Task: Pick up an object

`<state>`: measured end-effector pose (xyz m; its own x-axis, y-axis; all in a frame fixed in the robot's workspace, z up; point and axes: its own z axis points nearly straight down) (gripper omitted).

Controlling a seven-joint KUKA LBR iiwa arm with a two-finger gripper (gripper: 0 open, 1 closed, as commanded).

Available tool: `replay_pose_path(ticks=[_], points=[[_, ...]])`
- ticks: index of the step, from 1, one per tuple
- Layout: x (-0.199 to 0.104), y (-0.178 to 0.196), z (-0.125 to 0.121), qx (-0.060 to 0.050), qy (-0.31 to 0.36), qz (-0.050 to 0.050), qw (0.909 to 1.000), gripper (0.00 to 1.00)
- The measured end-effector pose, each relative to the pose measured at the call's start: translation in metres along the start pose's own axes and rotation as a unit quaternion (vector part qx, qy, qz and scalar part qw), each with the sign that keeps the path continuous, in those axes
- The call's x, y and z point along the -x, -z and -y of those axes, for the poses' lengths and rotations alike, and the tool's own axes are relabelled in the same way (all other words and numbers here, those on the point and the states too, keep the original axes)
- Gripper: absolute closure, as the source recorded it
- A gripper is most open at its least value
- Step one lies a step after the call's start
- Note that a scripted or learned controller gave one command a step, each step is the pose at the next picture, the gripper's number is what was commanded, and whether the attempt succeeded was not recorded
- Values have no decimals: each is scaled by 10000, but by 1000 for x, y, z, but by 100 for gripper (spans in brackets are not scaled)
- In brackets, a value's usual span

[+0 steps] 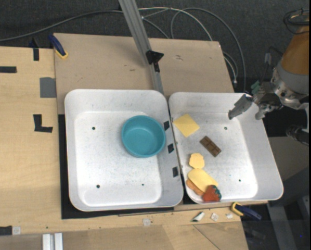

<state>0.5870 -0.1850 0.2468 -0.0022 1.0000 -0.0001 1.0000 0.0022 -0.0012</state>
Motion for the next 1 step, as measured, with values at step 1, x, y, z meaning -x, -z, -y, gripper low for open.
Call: replay_pose_path(ticks=[1], points=[[0, 0, 0, 0, 0, 0, 10000, 0]])
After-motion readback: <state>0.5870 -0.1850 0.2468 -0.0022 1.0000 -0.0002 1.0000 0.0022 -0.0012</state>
